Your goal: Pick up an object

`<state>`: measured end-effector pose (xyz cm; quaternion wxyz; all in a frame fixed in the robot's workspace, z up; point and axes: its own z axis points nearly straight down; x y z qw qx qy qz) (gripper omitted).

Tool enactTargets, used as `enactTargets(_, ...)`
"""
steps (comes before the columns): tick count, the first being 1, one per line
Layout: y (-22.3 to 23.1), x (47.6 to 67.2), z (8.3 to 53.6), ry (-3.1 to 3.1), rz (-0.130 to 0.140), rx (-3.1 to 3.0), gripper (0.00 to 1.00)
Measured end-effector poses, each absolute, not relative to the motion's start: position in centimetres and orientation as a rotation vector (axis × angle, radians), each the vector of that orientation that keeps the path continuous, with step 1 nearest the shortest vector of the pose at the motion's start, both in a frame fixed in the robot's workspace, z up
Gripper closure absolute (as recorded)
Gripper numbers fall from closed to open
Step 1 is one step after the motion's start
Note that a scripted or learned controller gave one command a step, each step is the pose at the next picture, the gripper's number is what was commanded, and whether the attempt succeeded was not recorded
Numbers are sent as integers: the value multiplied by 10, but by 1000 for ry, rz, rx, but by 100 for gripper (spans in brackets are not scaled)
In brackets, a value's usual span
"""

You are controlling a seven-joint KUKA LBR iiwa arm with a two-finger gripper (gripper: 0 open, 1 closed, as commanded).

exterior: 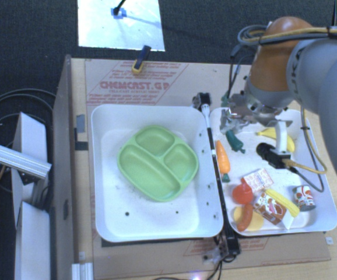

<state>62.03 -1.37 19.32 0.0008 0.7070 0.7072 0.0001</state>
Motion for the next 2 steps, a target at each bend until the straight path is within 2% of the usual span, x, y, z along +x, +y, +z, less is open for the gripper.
enactTargets(1, -6, 595, 215, 2223, 3, 2220, 100)
enactTargets(2, 42, 576, 221, 2233, 3, 2212, 100)
